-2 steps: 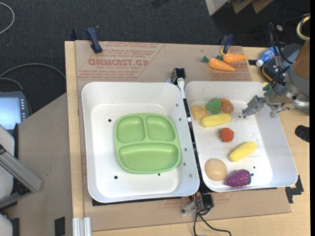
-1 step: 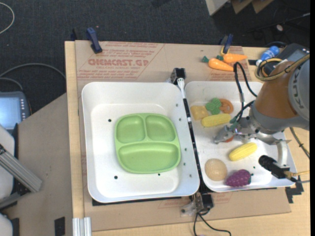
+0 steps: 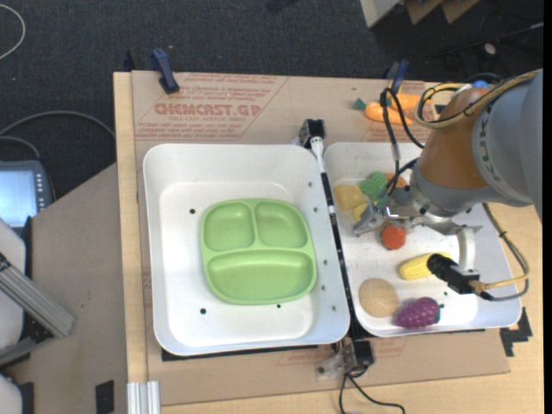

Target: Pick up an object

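The grey arm with an orange band [image 3: 470, 158] reached in from the right over the right shallow white bin [image 3: 358, 159]. Its two-finger gripper [image 3: 369, 221] sat low in the near-left part of that bin, close to the wall shared with the left shallow white bin [image 3: 172, 188]. Whether the gripper was released or clenched could not be told from this slanted view, and nothing could be seen gripped in it.

The gripper lay amid three things. A pale yellow rounded toy piece [image 3: 348, 198] was just beside it on the side of the dividing wall. A dark green leafy toy piece [image 3: 375, 184] lay just behind it, partly under the wrist. A small red-orange ball [image 3: 393, 238] sat just beside it towards the bin's middle. Whether the gripper touched any of them could not be made out.

Nearer the front of the same bin lay a yellow oblong toy [image 3: 414, 268], a beige round toy [image 3: 378, 296] and a purple bunch of toy grapes [image 3: 417, 313]. The last two were close together by the front wall, and all three were apart from the gripper.

The left bin held a light green plastic plate with three compartments [image 3: 257, 250], lying flat near its middle. Outside the bins, an orange toy carrot [image 3: 384, 110] lay on the brown board [image 3: 216, 106] behind the right bin.
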You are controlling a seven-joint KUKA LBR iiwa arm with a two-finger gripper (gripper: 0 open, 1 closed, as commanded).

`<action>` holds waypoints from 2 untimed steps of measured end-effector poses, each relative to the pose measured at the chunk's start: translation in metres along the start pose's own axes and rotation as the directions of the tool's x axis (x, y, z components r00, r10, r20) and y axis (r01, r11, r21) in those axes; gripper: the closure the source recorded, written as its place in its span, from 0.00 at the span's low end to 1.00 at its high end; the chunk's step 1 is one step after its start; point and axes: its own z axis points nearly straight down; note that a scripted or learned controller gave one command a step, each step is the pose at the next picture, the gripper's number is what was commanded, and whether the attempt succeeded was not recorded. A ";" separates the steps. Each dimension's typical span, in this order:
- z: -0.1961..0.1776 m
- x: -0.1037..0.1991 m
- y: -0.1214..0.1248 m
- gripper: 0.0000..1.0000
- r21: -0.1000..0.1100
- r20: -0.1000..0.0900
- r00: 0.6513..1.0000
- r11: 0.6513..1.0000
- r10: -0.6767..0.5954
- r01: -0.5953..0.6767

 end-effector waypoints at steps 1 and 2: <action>-0.010 -0.003 -0.001 1.00 -0.002 0.002 1.000 1.000 0.005 -0.005; -0.010 -0.003 -0.001 0.00 -0.001 0.001 1.000 1.000 0.006 -0.006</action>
